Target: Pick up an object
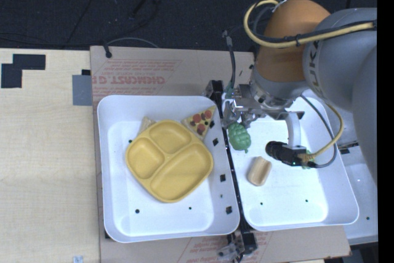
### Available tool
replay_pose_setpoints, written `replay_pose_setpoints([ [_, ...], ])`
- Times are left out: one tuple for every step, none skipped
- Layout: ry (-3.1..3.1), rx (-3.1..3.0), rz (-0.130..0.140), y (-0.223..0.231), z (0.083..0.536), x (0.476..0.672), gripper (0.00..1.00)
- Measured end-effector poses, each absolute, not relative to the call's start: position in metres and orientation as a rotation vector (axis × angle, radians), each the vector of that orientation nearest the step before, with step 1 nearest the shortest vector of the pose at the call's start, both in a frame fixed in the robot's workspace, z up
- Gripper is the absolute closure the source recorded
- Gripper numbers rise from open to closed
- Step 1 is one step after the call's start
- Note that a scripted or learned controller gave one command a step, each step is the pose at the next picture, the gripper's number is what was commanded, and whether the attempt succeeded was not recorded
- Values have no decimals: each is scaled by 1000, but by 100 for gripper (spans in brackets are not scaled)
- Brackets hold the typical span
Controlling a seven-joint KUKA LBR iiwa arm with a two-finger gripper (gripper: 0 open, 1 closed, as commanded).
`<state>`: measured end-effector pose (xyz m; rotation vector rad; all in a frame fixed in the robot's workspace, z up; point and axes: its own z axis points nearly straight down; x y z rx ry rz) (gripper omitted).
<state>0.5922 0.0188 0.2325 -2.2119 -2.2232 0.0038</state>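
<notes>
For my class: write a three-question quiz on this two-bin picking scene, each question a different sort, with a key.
1. True or false: the yellow divided plate lies in the right bin.
2. Which thing lies nearest below the gripper? A) the green toy B) the tan block C) the pizza slice
3. Fill in: the pizza slice is partly tucked under the yellow divided ____.

Key
1. False: it lies in the left bin.
2. A: the green toy sits at the right bin's left wall, just below the gripper.
3. plate
</notes>
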Motion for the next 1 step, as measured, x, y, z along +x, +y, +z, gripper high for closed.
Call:
replay_pose_setpoints([
  [-2225,-2212,2,71,241,582,100],
])
